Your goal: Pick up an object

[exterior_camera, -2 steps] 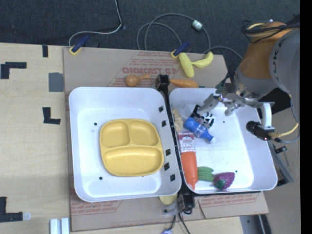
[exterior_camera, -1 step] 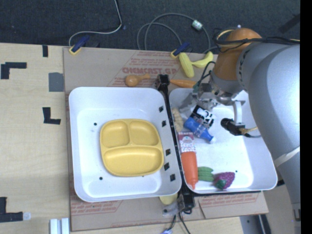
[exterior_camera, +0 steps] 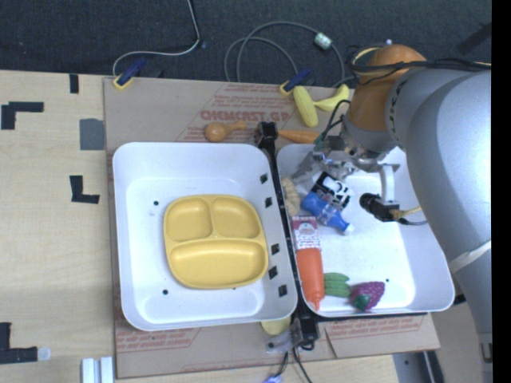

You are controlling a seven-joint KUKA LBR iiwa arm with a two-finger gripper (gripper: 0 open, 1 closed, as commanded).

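the grey arm's tool (exterior_camera: 329,183) hangs low in the far left part of the right white bin (exterior_camera: 415,271), right over a blue plastic bottle (exterior_camera: 323,209); i cannot tell its grip. a yellow divided plate (exterior_camera: 215,240) sits in the left white bin (exterior_camera: 136,214).

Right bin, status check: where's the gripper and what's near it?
Gripper low in right bin, over blue object. Grasp unconfirmed. Carrot and purple toy nearby; yellow plate in left bin.
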